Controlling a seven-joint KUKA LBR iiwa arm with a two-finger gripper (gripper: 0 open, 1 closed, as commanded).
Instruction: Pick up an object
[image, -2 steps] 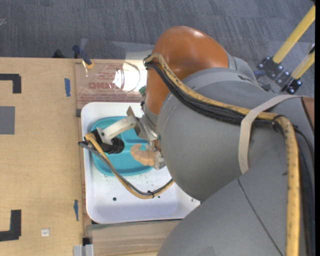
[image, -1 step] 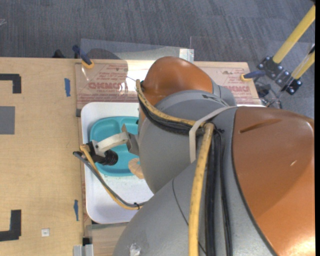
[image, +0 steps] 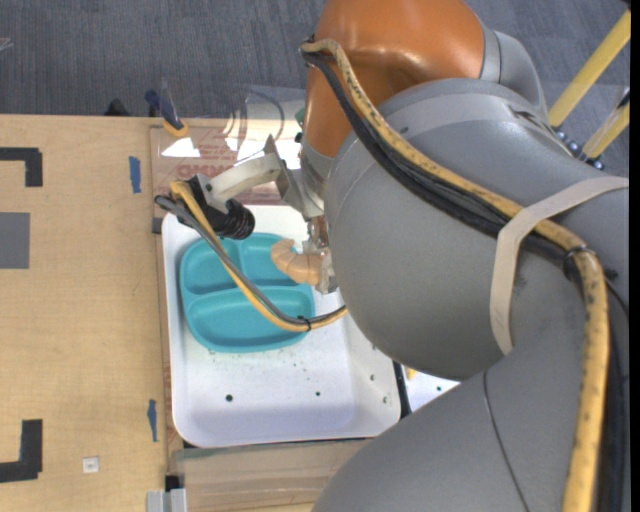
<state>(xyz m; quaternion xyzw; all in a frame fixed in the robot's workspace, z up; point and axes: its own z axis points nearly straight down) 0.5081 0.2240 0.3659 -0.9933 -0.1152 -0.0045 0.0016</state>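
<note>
A: How is the grey arm (image: 450, 230) posed?

B: It bends in over the shallow white plastic bin (image: 270, 400), its orange band (image: 390, 50) uppermost, hiding the bin's right side.

A: And the tool (image: 318, 255)?

B: It sits at the right edge of the teal divided plastic tray (image: 240, 290) lying in that bin. Released or clenched, I cannot tell.

A: Anything near it?

B: A small tan object (image: 295, 262) rests on the tray, just beside the tool.
</note>
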